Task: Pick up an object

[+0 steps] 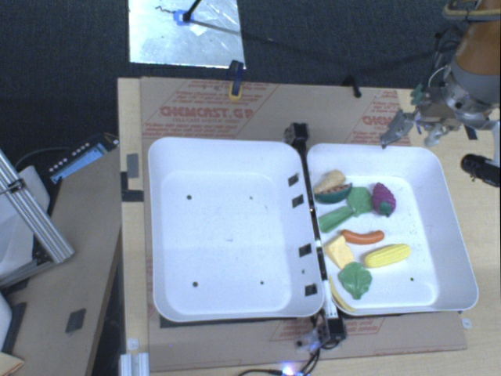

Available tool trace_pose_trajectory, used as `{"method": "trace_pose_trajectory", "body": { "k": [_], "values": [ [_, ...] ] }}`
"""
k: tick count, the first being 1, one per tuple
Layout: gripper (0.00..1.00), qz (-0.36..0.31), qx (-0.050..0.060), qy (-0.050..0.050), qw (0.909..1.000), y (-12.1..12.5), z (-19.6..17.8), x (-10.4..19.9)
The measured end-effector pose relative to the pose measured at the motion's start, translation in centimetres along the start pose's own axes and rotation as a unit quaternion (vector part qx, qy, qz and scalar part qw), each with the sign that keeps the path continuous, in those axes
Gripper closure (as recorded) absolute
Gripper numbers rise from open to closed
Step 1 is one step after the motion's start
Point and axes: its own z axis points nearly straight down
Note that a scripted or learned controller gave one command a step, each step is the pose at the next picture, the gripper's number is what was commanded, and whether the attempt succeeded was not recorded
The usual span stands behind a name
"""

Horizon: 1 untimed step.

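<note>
- Two shallow white bins sit side by side on the surface (196,104), joined along a dark seam with black clips: the left bin (168,210) and the right bin (450,233).
- Seven toy foods lie in the right bin, all crowded toward its left half.
- Farthest back, a taco-like piece (329,182) with a yellow top rests on a dark green slice, near the seam.
- Just right of it lies a green vegetable (346,208), long and slanted, its broad head touching a purple piece (383,198).
- Nearer the camera, an orange sausage-shaped piece (362,236) lies crosswise below the green vegetable.
- A yellow wedge (339,251) sits beside the seam, and a yellow corn cob (387,254) lies just right of it.
- Nearest of all, a green leafy piece (355,279) touches the wedge's near edge.
- At the far right, the arm's hand (413,130) hangs above the far rim of the right bin, well apart from the toys.
- Its two fingers (394,129) are spread apart, released, with nothing between them.
- An orange band (477,49) shows on the arm above the wrist.
- Beyond the bins, a shiny silver sheet (184,22) lies on the dark floor, and a yellow and blue clamp (235,81) grips the surface's far edge.
</note>
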Motion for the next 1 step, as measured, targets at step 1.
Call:
{"method": "trace_pose_trajectory", "body": {
  "k": [1],
  "values": [
    [1.00,-0.002,-0.002,0.000,1.0000,0.10,-1.16,0.02]
  ]
}}
